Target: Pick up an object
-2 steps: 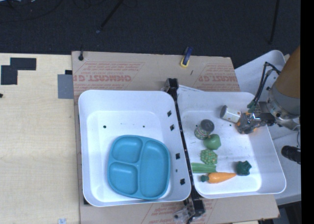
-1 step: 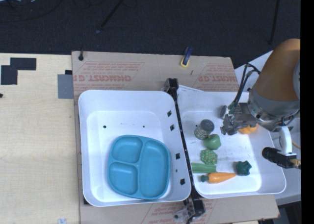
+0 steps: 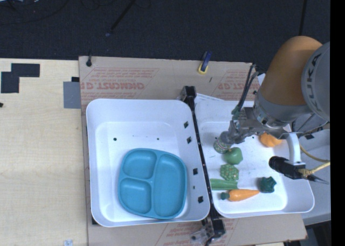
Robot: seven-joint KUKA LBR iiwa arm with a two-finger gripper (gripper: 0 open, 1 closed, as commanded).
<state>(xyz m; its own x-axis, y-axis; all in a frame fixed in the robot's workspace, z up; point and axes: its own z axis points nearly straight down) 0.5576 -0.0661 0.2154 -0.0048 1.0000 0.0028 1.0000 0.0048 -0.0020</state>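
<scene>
My gripper (image 3: 222, 144) hangs low over the upper left part of the right bin (image 3: 302, 203), reaching in from the right. Just below and right of it lies a round green vegetable (image 3: 234, 156), very close to the tip. Further down sit a knobbly green piece (image 3: 229, 173), a long green piece (image 3: 222, 184) and an orange carrot (image 3: 243, 195). A dark green toy (image 3: 266, 184) lies at the lower right. An orange piece (image 3: 268, 140) is partly hidden beside the wrist.
The left bin (image 3: 102, 132) holds a blue divided plate (image 3: 152, 183). A black divider with clips (image 3: 195, 153) runs between the two bins. The grey arm with its orange band (image 3: 291, 78) covers the right bin's upper right.
</scene>
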